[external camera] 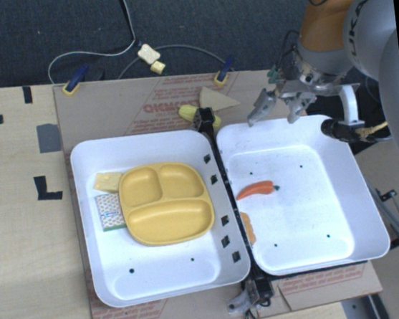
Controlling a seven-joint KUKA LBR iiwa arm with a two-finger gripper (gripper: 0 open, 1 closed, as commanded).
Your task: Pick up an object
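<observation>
My gripper [277, 111] hangs over the far edge of the right bin [340, 246], its two grey fingers [258, 112] spread apart with nothing between them. A small orange carrot-like object [255, 190] lies on the right bin's floor toward its left side, well below the gripper. Another orange piece [248, 229] rests against that bin's left wall. In the left bin [114, 288] sits a yellow divided tray [166, 202], with a pale yellow block [106, 182] and a small patterned packet [109, 211] at its left.
A black divider with clips [219, 189] runs between the bins. Yellow and tan scraps [204, 105] lie on the cardboard beyond the bins. A white cable with a plug [147, 53] trails across the back. The arm's orange band [332, 2] stands at upper right.
</observation>
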